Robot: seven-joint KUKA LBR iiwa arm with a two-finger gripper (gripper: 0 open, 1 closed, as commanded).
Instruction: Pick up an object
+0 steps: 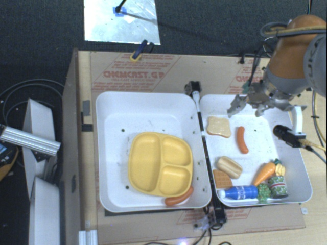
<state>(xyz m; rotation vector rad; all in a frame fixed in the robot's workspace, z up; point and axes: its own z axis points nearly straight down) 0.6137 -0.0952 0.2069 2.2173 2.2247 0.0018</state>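
A dark carpeted floor surrounds the cardboard-covered tabletop, which carries two white bins side by side. The left bin holds a yellow divided plate with a sausage lying against its lower edge. The right bin holds the rest: a slice of toast at its upper left, a second sausage just beside it, a bun, a cracker, a blue tube, a carrot and some small green pieces in the lower right corner.

The arm's gripper hangs over the far edge of the right bin, fingers spread and nothing between them. By my reckoning the job is hardly begun: nothing is lifted, every item lies in its bin. The toast and the nearby sausage sit closest under the fingers, so a descent and a closing grip are left to do.
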